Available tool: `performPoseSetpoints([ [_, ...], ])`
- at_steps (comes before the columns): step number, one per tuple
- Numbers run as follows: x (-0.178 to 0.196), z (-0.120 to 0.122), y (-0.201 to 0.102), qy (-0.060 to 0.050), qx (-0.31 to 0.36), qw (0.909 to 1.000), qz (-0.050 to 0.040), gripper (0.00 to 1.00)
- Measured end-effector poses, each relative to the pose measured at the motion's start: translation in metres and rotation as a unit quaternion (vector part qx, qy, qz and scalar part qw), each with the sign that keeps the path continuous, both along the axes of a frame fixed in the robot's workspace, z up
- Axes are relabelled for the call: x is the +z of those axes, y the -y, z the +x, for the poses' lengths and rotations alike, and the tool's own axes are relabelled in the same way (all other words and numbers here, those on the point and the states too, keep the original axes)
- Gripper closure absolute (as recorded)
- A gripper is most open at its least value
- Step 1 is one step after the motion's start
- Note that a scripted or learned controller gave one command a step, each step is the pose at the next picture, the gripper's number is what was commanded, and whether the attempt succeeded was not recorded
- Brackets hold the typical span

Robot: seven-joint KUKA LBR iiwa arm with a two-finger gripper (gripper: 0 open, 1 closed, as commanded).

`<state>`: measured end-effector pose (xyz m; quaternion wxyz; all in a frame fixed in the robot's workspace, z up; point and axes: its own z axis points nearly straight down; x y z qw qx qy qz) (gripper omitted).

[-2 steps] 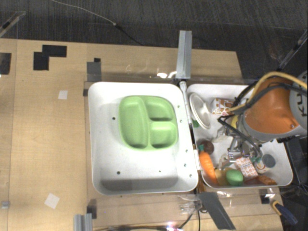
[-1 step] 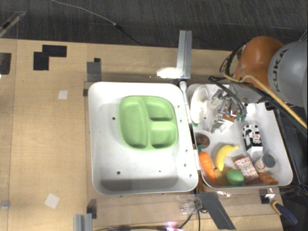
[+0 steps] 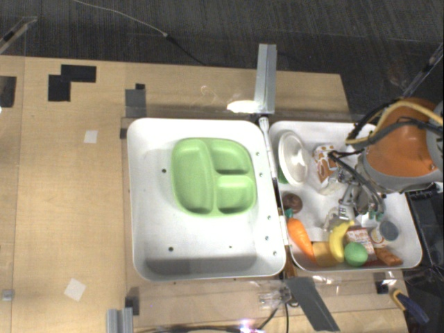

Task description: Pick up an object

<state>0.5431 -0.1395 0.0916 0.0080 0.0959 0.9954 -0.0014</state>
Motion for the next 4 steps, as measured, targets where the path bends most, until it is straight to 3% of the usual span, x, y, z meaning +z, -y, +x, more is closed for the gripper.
performPoseSetpoints([
  [1,-0.003,0.090,-0.030,-0.001,0.001,1.0000,0.0019,0.00],
  [2,-0.002,0.056,-0.012,0.000,-0.036,0.9994,0.0022,0.00],
  [3,-0.002,0.059,-0.043,0.001,-0.121,0.9927,0.0024,0.00],
  [4,0.000,-0.010,-0.008,0.003,-0.264,0.9645,0.0050,0.00],
])
